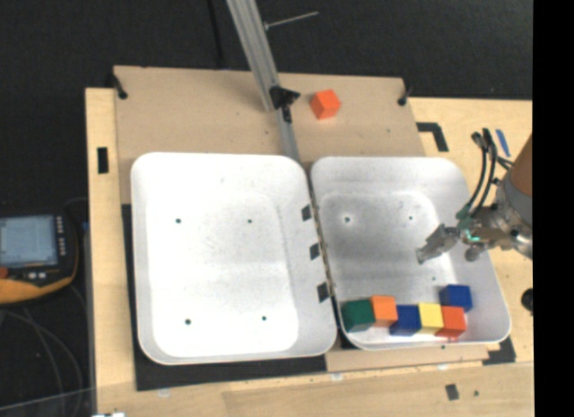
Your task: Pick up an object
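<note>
Pincer [437, 247] over right bin [386, 182], near its right wall, above bare floor; cannot tell whether it is open or closed. Nothing seen in its grip. Blocks cluster along right bin's front edge: green block [358, 314], orange block [385, 308], blue block [406, 318], yellow block [431, 316], red-orange block [453, 320], second blue block [457, 296] just behind. Left bin [220, 254] beside it. Lone orange cube [326, 104] on table [359, 128] behind bins.
</note>
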### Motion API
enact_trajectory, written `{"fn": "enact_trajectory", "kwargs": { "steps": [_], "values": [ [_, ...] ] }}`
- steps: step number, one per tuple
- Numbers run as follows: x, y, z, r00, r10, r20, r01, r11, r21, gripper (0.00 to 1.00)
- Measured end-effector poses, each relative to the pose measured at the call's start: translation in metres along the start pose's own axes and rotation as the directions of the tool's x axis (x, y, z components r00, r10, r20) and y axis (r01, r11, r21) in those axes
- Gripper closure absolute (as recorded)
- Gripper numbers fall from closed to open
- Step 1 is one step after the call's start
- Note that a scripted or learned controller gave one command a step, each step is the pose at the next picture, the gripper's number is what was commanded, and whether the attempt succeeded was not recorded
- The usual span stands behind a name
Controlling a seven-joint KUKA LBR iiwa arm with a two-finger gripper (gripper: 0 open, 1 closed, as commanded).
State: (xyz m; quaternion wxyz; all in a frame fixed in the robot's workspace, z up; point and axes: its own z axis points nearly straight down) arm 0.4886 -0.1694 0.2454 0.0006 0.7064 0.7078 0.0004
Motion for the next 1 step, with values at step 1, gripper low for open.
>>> {"fn": "enact_trajectory", "kwargs": {
  "steps": [1],
  "values": [
    [-0.043,0.0426,0.1034,1.0,0.003,0.001,-0.003,1.0,0.005,0.0]
  ]
}}
